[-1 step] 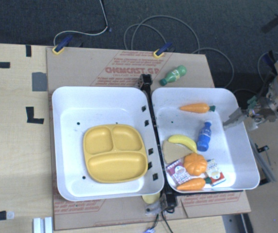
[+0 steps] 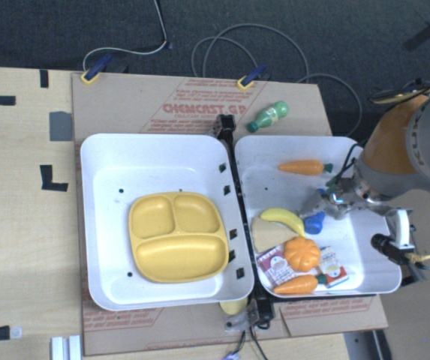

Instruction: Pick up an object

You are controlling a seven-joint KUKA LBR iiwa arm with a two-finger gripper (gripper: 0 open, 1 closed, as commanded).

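Observation:
The right bin (image 2: pixel 365 272) holds several toy foods. An orange carrot (image 2: pixel 302 168) lies near its far wall and a yellow banana (image 2: pixel 281 218) lies at its middle left. Beside the banana is a small blue piece (image 2: pixel 314 223). An orange pumpkin (image 2: pixel 302 253) sits over a red and white packet (image 2: pixel 273 265), with a second carrot (image 2: pixel 297 283) at the near wall. My gripper (image 2: pixel 335 198) reaches in from the right and hangs low over the bin, just up and right of the blue piece. Nothing shows as lifted.
The left bin (image 2: pixel 102 163) bears a yellow divided plate (image 2: pixel 178 236). A green bottle (image 2: pixel 268 115) lies on the cardboard behind the bins. Cables loop on the dark floor beyond. The arm's grey body and orange band (image 2: pixel 395 145) cover the right bin's right side.

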